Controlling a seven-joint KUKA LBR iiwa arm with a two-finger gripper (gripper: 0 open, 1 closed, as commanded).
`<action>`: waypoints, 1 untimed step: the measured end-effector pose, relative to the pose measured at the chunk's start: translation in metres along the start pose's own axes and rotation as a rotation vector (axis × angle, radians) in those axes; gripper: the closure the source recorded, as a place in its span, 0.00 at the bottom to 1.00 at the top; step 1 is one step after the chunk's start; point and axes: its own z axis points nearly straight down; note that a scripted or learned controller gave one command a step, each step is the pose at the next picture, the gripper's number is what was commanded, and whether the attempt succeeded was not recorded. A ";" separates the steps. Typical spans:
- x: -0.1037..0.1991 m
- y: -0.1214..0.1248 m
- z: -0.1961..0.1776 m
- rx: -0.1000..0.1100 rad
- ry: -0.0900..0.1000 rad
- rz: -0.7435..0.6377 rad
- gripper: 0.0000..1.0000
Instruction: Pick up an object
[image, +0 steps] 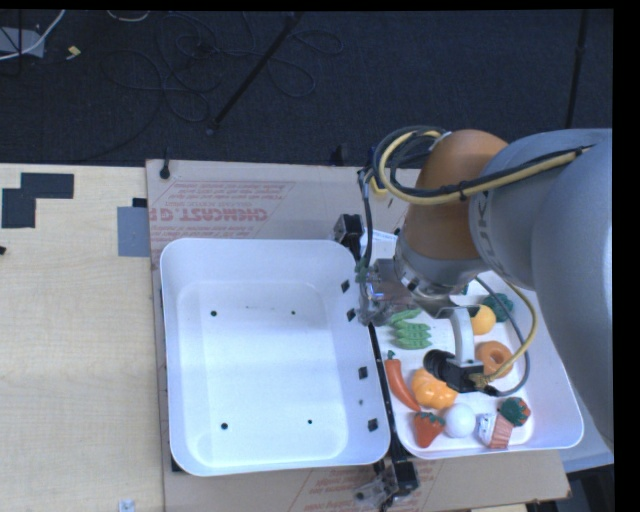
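The right bin (560, 425) holds several toy foods: a green leafy piece (406, 326), a red-orange chili (398, 382), an orange pepper (432, 390), a white ball (460, 420), a strawberry (427, 429), a brown donut (494, 355) and a yellow-orange fruit (483, 319). My gripper (378, 296) hangs low at this bin's left edge, just above and left of the green leafy piece. The wrist hides the gripper's tip and whatever lies under it.
The left bin (168, 300) lies beside the right one, with black clips along the shared rim (365, 372). The big grey arm (545, 230) covers the right bin's far side. A small red and green item (515, 410) and a pale block (495, 431) lie at the near right.
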 end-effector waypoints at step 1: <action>0.048 0.030 0.000 0.000 0.000 -0.002 1.00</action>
